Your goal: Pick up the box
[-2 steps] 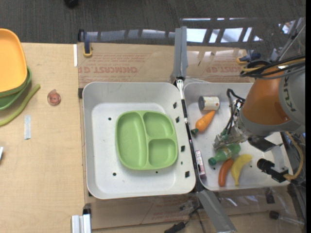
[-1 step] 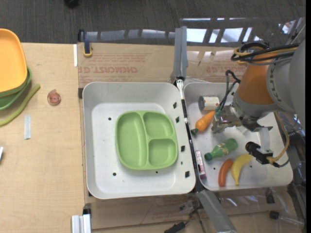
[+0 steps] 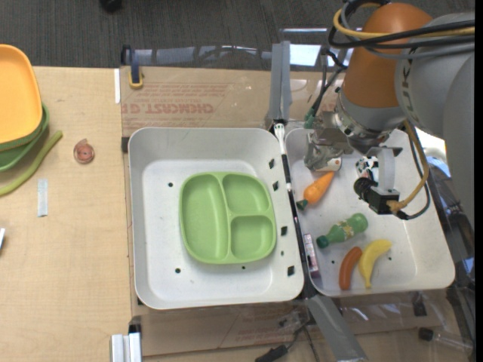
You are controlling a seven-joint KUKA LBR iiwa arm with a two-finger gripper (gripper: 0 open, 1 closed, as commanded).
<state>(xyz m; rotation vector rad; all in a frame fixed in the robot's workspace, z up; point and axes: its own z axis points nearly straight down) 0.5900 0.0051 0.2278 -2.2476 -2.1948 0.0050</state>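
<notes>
arm bent down over right bin (image 3: 434,274), gripper (image 3: 326,157) low at its far left corner, just above carrot (image 3: 318,189), jaw state cannot tell, green bottle (image 3: 343,231) nearby

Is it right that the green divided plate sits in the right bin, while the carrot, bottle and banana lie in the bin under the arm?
Not quite. The camera view shows the green divided plate in the left bin, not the right one. The carrot, bottle and banana do lie in the right bin, under the arm.
</notes>
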